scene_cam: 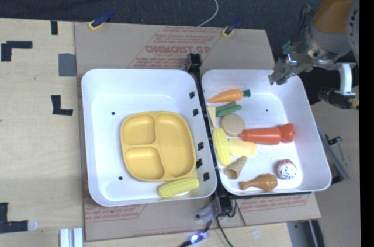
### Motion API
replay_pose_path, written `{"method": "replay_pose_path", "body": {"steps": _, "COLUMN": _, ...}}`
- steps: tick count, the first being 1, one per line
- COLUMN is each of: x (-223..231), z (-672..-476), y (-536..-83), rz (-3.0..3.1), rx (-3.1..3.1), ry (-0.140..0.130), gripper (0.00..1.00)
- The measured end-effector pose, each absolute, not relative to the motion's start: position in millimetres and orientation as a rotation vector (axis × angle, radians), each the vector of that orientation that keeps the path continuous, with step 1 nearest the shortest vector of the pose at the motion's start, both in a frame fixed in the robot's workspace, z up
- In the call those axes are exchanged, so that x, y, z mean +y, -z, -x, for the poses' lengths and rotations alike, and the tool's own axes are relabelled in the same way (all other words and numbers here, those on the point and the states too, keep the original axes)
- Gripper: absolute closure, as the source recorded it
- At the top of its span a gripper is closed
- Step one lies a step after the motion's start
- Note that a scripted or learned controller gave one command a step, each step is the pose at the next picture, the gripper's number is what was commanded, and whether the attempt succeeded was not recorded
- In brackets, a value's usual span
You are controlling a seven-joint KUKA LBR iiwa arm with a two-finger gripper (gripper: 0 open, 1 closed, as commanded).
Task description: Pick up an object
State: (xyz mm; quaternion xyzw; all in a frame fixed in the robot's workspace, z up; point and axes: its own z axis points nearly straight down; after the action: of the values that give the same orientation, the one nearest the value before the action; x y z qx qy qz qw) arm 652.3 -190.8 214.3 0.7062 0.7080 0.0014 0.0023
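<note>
From above, I see two shallow white bins side by side on the bench point(35, 141). The left bin point(96, 123) holds a yellow divided plate point(158, 145), with a corn cob point(178, 186) lying at the plate's lower edge. The right bin point(312, 141) holds a cluster of toy foods toward its left and middle: a carrot point(227, 96) at the top, a green pod point(229, 110) just below it, a beige round piece point(232, 124), a red sausage point(267, 135) lying across the centre, a second corn cob point(221, 146), a pale yellow wedge point(243, 149), a cone point(236, 167), a drumstick point(259, 183), and a speckled ball point(286, 170) at lower right.

My arm enters at the upper right of the frame. Its pincer point(281, 75) hangs over the top right corner of the right bin, apart from every toy and carrying nothing. It is too small and dark for me to tell how it is set.

I judge the main risk to be the crowding: the toys touch or overlap, so a descent could nudge neighbours aside or catch two at once. Starting this near the bin's wall, the pincer could also clip the rim.
</note>
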Motion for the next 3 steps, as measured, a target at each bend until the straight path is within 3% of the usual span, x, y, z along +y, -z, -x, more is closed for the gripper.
{"method": "replay_pose_path", "body": {"steps": 1, "x": -190.0, "z": -652.6, "y": -224.9, "rz": -2.22, "rx": 2.223, "ry": -0.001, "gripper": 1.0}}
{"method": "replay_pose_path", "body": {"steps": 3, "x": -81.9, "z": -636.8, "y": -225.8, "rz": -2.216, "rx": 2.23, "ry": 0.001, "gripper": 1.0}}
